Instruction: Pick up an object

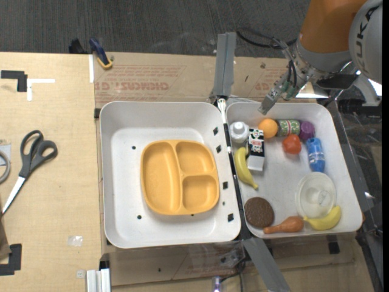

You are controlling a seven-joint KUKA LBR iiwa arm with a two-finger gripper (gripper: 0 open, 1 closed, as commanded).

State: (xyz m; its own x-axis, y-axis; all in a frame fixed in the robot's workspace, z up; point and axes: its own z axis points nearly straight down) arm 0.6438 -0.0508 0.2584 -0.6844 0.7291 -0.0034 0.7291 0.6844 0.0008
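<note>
Gripper (pixel 269 104) hung above orange ball (pixel 268 128), just behind it; whether open or closed, could not tell. Best descend straight onto ball, clear of milk carton (pixel 256 149) beside it.

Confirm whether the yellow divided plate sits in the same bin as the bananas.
No: the yellow divided plate lies in the left bin, the bananas in the right bin.

arm (pixel 340 23) runs off the top right edge, and the tool (pixel 275 97) is too blurry to read
</note>
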